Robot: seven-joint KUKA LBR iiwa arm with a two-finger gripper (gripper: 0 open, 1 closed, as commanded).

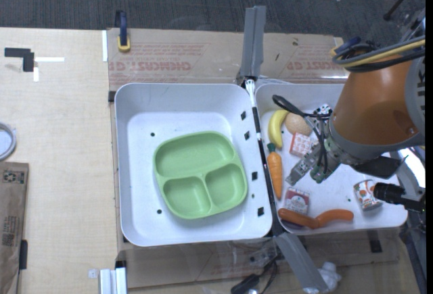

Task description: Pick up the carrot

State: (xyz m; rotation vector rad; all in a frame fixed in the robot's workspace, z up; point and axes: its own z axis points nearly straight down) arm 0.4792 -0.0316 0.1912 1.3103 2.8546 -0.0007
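Note:
The carrot, orange with a small green top, lies lengthwise along the left wall of the right bin. My gripper hangs over the middle of that bin, just right of the carrot and apart from it. It looks open, and I see nothing between its fingers. The grey and orange arm covers the right part of the bin.
Around the carrot lie a banana, a tan round item, two red-and-white packets, a long orange sausage and a small can. The left bin holds a green divided plate.

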